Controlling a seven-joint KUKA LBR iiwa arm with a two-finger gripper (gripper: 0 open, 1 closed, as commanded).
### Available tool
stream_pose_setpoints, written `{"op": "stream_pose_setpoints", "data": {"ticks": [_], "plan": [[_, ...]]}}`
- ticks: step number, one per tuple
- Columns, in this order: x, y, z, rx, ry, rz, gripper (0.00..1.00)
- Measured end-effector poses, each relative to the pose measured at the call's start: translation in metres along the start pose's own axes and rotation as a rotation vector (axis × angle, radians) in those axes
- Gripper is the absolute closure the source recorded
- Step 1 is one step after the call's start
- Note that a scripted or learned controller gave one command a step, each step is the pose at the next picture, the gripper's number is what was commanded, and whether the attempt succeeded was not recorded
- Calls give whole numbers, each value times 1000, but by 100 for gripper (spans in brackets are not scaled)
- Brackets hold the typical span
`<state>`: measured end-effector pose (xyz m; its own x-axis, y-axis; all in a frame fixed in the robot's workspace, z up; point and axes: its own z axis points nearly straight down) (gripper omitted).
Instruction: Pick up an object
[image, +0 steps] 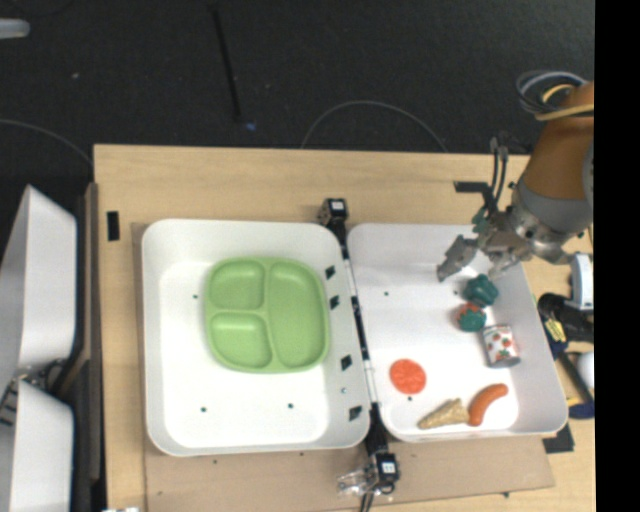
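My gripper (468, 262) hangs over the upper right part of the right bin (400, 300), its fingers spread open with nothing between them. Just below and to the right of it lies a teal object (482, 290). Under that sits a small green and red object (472, 319), then a small white box with red marks (501, 345). Near the bin's front lie an orange-red round slice (407, 376), a tan cone (443, 414) and an orange sausage shape (488, 402).
The left bin (170, 400) holds a green three-compartment plate (267, 314). A divider with black clips (352, 330) runs between the bins. The arm's grey and orange wrist (555, 180) stands at the right edge. Cables and tools (565, 325) lie beyond the right bin.
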<state>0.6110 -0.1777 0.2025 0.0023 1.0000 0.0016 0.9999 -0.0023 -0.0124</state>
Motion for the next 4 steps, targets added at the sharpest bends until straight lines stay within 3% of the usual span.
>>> {"op": "stream_pose_setpoints", "data": {"ticks": [1,3,4], "plan": [[0,3,-8,-13,-3,-3,0],[6,-3,83,-11,-4,0,0],[5,-3,102,-12,-4,3,0]]}}
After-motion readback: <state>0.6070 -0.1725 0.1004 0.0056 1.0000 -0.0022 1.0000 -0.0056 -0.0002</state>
